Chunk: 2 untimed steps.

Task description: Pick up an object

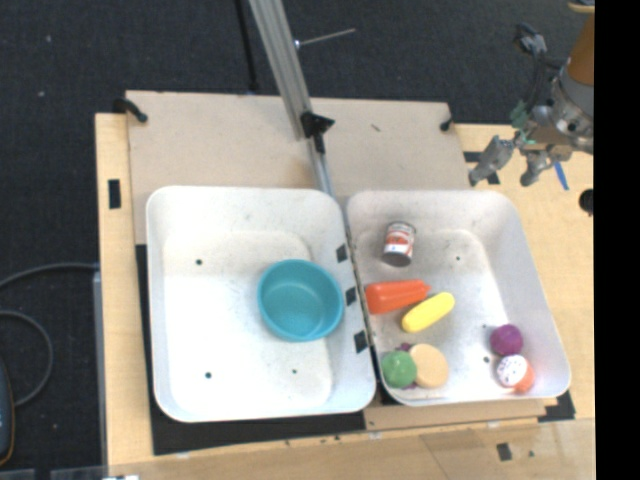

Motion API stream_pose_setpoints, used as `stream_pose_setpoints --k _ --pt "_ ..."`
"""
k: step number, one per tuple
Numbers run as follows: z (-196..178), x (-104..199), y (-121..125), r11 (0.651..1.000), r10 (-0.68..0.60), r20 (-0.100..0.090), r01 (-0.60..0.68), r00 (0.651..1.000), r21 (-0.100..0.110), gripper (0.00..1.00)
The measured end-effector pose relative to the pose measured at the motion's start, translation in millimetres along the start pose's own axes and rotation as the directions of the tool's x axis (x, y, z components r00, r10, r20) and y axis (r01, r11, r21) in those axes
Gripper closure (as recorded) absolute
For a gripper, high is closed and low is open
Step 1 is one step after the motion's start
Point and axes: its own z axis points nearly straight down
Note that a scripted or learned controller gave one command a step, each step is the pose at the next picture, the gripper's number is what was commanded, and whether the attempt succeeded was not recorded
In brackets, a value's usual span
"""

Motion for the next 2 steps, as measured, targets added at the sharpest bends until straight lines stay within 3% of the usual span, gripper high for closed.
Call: stream_pose_setpoints --k 1,2 --pt "0 0 0 1.0 -0.001 0.001 0.001 1.0 0.001 0.0" --pt "51 -1 -4 1.0 0.003 0.001 -0.003 1.0 0.002 0.0"
